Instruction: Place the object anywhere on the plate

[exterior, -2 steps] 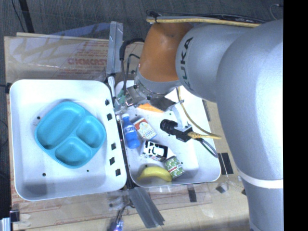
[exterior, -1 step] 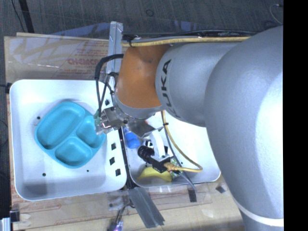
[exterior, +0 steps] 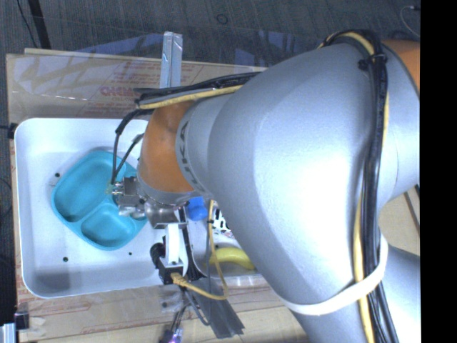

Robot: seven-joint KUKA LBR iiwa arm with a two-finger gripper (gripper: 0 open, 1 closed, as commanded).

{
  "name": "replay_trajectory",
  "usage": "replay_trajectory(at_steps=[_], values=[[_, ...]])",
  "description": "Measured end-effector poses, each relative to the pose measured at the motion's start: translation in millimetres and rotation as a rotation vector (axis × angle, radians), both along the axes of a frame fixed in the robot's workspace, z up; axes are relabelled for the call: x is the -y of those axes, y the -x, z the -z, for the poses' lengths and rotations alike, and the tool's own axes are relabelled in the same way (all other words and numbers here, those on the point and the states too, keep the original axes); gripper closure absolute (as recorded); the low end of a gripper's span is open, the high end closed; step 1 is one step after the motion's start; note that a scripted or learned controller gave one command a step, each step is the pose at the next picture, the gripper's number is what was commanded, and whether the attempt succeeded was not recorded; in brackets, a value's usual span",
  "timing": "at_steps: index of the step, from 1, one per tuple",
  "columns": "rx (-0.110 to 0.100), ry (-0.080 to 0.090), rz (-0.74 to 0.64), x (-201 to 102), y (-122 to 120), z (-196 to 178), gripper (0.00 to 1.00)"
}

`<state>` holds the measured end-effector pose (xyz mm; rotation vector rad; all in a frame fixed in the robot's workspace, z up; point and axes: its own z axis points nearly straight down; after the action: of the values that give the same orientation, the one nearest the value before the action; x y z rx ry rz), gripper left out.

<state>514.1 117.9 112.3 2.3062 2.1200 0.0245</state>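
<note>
A light blue plate [exterior: 89, 199] with two compartments lies in the left white bin [exterior: 36, 191]. My gripper [exterior: 131, 199] sits below the orange-banded wrist, right over the plate's right rim. The wrist and the large grey arm hide most of it, and nothing can be seen held in it. Just right of the wrist, a small blue object [exterior: 196, 208], a white object with dark spots [exterior: 222, 225] and a yellow object [exterior: 234, 257] peek out from under the arm.
The grey arm [exterior: 300, 177] covers the whole right bin and most of the view's right side. The left bin's white floor is bare around the plate, with room at its left and front. A cardboard-coloured bench edge runs behind the bins.
</note>
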Motion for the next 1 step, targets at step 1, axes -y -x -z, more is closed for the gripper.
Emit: replay_trajectory(at_steps=[1], values=[[-0.009, 0.002, 0.070, -28.7, -103.1, 14.8, 1.00]])
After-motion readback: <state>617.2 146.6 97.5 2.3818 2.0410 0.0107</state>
